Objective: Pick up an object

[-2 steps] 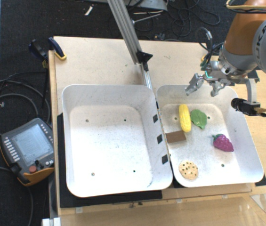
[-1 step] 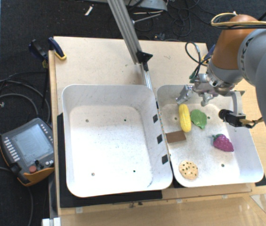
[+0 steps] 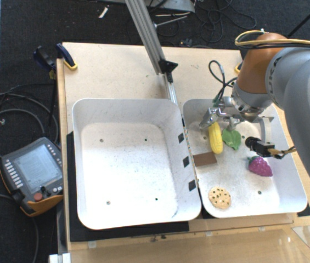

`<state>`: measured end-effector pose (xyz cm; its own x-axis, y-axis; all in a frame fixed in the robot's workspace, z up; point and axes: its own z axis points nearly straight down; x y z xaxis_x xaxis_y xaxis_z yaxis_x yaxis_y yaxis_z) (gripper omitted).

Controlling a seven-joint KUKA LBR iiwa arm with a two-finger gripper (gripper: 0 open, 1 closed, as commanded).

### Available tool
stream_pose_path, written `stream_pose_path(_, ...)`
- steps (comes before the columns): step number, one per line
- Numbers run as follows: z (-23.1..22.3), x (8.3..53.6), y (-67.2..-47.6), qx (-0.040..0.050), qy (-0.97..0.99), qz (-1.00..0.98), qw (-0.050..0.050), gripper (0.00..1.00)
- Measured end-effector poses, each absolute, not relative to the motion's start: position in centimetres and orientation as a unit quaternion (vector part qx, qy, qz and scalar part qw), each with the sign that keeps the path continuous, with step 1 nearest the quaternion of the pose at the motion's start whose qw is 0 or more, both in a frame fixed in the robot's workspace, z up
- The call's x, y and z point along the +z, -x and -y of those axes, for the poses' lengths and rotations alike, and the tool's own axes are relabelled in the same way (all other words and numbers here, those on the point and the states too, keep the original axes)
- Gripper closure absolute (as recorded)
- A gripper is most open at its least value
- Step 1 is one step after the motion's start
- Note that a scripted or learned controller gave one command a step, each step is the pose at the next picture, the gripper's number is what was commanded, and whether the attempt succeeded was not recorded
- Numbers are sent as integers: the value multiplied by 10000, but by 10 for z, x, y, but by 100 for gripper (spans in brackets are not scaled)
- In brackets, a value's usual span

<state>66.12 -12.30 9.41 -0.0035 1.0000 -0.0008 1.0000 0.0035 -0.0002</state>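
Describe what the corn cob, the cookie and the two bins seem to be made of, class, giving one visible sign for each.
Corn cob: probably moulded plastic, uniform bright yellow with a slight sheen. Cookie: likely plastic or foam, matte tan with dark dots. Left bin and right bin: apparently thin white plastic, with smooth rounded rims and scuffed, speckled floors.
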Motion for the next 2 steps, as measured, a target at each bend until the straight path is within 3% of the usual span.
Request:
stream_pose_path(1, 123, 107, -662, 8, -7058, -7084, 15, 100)
stream_pose_path(2, 132, 165, -668, 20, -7071, -7071, 34, 100)
